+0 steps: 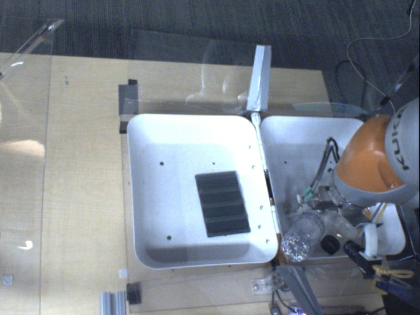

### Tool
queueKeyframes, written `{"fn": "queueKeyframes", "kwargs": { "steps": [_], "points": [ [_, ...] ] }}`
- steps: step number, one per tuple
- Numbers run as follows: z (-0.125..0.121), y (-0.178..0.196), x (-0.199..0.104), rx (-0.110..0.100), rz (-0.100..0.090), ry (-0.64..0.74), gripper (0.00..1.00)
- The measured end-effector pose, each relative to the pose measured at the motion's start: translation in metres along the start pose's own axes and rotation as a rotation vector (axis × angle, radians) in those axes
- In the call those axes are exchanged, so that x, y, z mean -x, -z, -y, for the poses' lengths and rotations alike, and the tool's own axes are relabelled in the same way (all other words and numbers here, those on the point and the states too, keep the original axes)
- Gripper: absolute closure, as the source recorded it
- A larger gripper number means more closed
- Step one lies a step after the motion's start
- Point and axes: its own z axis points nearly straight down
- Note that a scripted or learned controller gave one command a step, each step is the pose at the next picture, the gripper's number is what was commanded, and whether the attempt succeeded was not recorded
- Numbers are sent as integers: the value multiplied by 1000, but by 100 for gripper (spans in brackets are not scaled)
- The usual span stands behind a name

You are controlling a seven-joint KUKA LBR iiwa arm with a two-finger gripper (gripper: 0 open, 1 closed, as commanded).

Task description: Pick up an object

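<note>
Black ribbed pad (223, 204) lies flat in the left white bin (151, 195); hand state unclear.

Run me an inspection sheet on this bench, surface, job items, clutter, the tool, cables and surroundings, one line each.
Surface: light wooden bench bearing a left bin and a right bin, both shallow and white, side by side.
Job's things: dark ribbed rectangular block lying flat in the left bin; clear glittery container and small black object at the right bin's near edge.
Clutter: nothing seen.
Grippers: tool low in the right bin under the orange band; holding nothing visible.
Cables: black cable along the arm; thin wire on the floor.
Surroundings: dark carpet; clear panel at left.
</note>
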Motion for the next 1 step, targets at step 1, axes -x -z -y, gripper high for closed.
{"fn": "queueKeyframes", "kwargs": {
  "steps": [1],
  "points": [
    [-58, -4, 1, 9, 1, -120, 0]
  ]
}}
